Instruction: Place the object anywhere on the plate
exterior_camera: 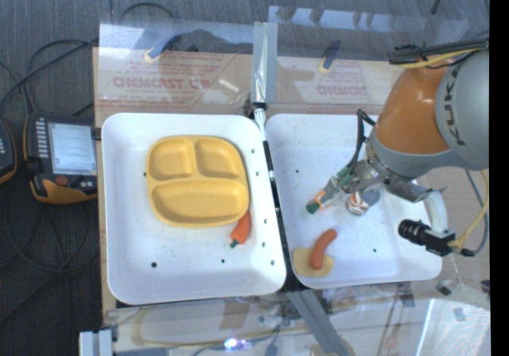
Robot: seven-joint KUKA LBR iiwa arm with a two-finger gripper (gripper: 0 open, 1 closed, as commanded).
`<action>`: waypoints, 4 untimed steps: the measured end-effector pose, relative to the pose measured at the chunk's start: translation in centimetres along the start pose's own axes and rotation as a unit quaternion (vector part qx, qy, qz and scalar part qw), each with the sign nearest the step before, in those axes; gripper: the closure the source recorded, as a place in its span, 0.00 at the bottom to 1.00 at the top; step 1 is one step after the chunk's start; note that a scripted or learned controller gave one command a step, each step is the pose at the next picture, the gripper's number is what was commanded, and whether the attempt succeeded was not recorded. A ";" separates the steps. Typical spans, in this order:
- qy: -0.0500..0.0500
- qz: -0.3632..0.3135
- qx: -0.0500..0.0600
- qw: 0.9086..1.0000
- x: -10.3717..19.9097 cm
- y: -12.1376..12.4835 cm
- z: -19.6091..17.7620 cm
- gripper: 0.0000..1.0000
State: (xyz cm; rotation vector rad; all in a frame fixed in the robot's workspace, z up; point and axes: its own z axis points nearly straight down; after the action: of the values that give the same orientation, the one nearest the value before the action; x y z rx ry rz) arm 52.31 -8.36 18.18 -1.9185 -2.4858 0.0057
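Camera view: the pincer (347, 190) hung over the right white bin (382, 128), its state impossible to tell; the orange sausage-shaped toy (321, 249) lay just below-left of it, long axis slanting up-right, well apart from the yellow divided plastic plate (197, 179) in the left bin

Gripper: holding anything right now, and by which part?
Cannot tell. The gripper hangs over the right bin near a small green-and-orange toy; no grip is visible.
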 end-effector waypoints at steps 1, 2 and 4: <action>0.000 -0.039 -0.001 0.999 2.8 8.2 -2.9 1.00; 0.000 -0.150 -0.001 0.989 -3.1 4.6 2.8 1.00; 0.000 -0.214 -0.001 0.977 -5.6 3.6 8.2 1.00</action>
State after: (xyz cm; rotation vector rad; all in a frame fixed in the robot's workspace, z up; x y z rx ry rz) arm 57.13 -12.87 9.94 -1.3437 -2.8386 0.0033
